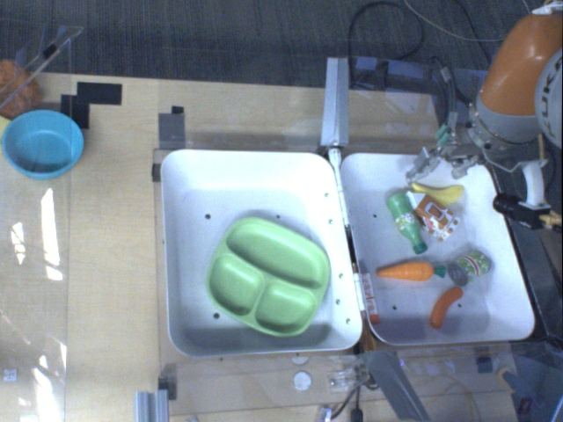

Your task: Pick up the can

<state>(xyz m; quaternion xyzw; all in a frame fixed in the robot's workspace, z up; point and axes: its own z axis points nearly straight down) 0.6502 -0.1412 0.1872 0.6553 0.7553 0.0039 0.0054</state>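
Landmark: right bin [519,319], white, beside the left bin [176,236].
Can [471,265]: lying on its side at the right bin's right-centre, just right of the carrot [406,272], above the sausage [446,306].
Gripper [437,158]: at the right bin's upper edge, above the banana [438,192]; fingers spread, nothing between them.
Other contents: green bottle [405,220], small carton [437,219].
Left bin: green divided plate [268,275].

Can [471,265] right of carrot [406,272].
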